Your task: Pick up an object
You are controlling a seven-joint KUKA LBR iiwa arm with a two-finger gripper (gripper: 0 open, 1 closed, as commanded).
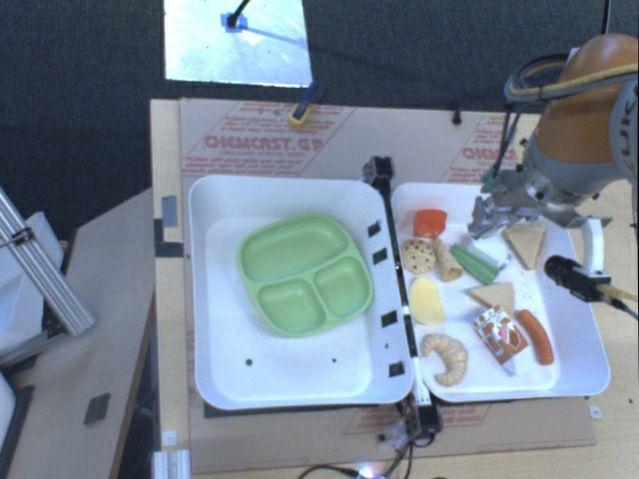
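Note:
The right bin (589,367) holds several toy foods. Among them are a red block (430,222), a cookie (417,256), a green pod (475,262), a tan wedge (526,242), a yellow piece (427,300), a croissant (446,357), a snack packet (499,333) and a red sausage (537,335). My gripper (483,221) hangs over the bin's far part, between the red block and the tan wedge, just above the green pod. I see nothing held in it.
The left bin (215,367) bears a green divided plate (305,274). A black divider (394,267) with clips runs between the bins. A black cylinder (571,275) juts over the right bin's right side. A toast slice (492,295) lies mid-bin.

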